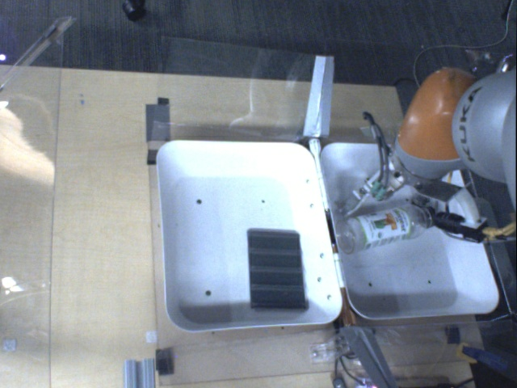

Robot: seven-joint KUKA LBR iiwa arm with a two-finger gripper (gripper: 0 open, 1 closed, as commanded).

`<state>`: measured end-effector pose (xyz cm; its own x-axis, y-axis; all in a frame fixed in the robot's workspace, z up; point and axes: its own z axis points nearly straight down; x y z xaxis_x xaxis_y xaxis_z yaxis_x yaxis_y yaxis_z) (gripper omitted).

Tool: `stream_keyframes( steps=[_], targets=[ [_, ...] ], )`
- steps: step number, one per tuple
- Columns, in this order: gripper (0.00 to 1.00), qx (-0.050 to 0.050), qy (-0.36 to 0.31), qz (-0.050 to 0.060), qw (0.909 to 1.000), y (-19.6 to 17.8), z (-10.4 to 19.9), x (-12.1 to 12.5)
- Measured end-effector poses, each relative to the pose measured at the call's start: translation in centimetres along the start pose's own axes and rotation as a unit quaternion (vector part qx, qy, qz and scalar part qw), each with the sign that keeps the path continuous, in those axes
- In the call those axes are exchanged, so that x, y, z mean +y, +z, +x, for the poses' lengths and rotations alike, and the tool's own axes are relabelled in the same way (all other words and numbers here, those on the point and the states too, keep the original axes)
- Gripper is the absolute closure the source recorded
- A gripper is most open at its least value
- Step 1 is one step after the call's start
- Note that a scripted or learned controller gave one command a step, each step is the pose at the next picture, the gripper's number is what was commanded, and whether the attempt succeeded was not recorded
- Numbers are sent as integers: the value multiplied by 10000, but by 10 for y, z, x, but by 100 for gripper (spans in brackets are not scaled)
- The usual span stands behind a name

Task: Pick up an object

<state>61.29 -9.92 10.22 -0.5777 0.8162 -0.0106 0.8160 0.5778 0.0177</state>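
While the arm's bulk hides much of the right bin (420, 293) | gripper (380, 186) just above bottle (384, 226) lying near bin's left wall | grip unreadable | black block (276, 269) in left bin (186, 217)

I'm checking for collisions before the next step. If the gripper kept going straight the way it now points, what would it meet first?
Probably the clear bottle, lying on its side in the right bin. The gripper points down and leftward just above the bottle's upper side. Depth is unclear, so it might pass beside the bottle and reach the bin floor.
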Motion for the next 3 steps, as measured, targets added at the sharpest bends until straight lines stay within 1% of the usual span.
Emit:
stream_keyframes(
  steps=[2,3],
  targets=[
    [0,0,0,0,10000,0,0,0],
    [0,89,1363,87,9906,13,-66,20]
  ],
)
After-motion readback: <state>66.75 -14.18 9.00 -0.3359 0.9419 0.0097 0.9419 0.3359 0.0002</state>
